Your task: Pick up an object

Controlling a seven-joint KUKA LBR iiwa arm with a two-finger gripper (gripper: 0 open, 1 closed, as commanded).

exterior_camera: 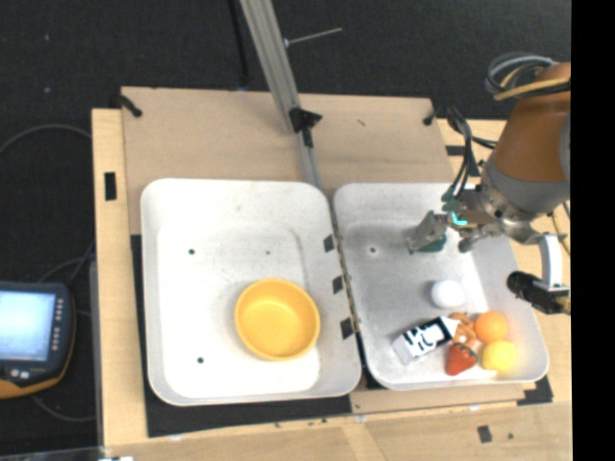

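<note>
My gripper (442, 241) hangs over the upper middle of the right bin (384, 209), open, with nothing between its fingers. Below it on the bin floor lies a white ball (447, 293). In the bin's near right corner are a black-and-white box (423, 339), an orange fruit (491, 327), a yellow lemon (500, 356) and a red strawberry (461, 359). A small orange piece (465, 327) lies between the ball and the strawberry.
A yellow bowl (278, 318) sits in the near middle of the left bin (192, 219). A grey metal post (279, 65) slants up from the back between the bins. A handheld screen (29, 334) lies off the bench at the left.
</note>
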